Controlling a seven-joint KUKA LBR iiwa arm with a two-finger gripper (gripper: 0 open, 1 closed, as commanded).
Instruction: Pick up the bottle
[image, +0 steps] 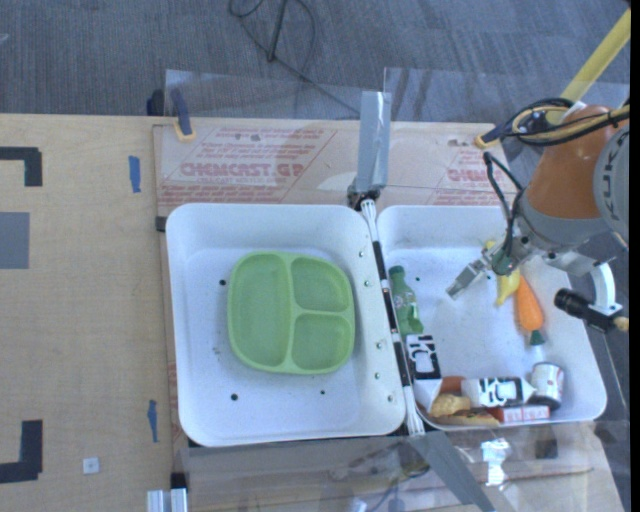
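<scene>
The bottle (405, 301) is small and green with a green cap. It lies lengthwise against the left wall of the right bin (580, 400), cap toward the back. My gripper (468, 279) hangs over the middle of the right bin, a short way to the bottle's right and apart from it. Nothing shows in its grasp. The grey arm with its orange band (565, 185) comes in from the upper right.
A green divided plate (291, 312) sits in the left bin (190, 390). In the right bin, a banana (507, 287) and a carrot (528, 310) lie just right of the gripper. A black-and-white packet (425, 357) lies below the bottle, and several small items (500, 395) line the front wall.
</scene>
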